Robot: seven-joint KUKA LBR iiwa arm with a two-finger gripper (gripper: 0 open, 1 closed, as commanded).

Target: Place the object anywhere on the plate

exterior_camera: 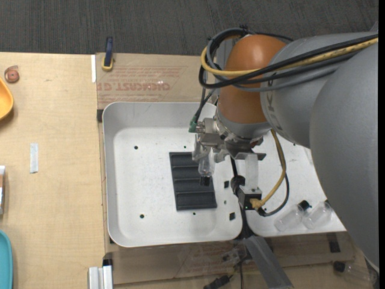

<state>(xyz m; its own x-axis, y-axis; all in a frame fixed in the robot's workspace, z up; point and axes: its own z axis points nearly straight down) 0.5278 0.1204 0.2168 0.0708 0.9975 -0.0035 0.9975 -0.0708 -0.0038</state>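
Here the grey arm (313, 95), with its orange band (252, 77) just above the wrist, reaches in from the right and hangs over the left bin (120, 161), the gripper (203, 172) pointing down above the bin's floor right of its middle. Whether the fingers are released or clenched cannot be told from this slanted view: they show as a small dark and silver cluster, and nothing can be made out between them. Directly under the gripper lies a black ribbed tray-like object (192, 191), a flat rectangle with several cross ridges, resting on the bin floor toward the near right corner, its long side running from the middle of the bin toward the near edge. The gripper tip overlaps the object's upper right part in the picture, but contact cannot be judged. Yellow and black cables (274, 191) loop from the wrist down across the seam where the two bins meet. In the right bin (301, 161), near its near edge, lies a clear, plastic-looking item (304, 214) with small dark caps. On the bench to the left of the bins, an orange dish (5, 104) sits at the far left edge, and a teal item (5, 261) sits at the near left corner.
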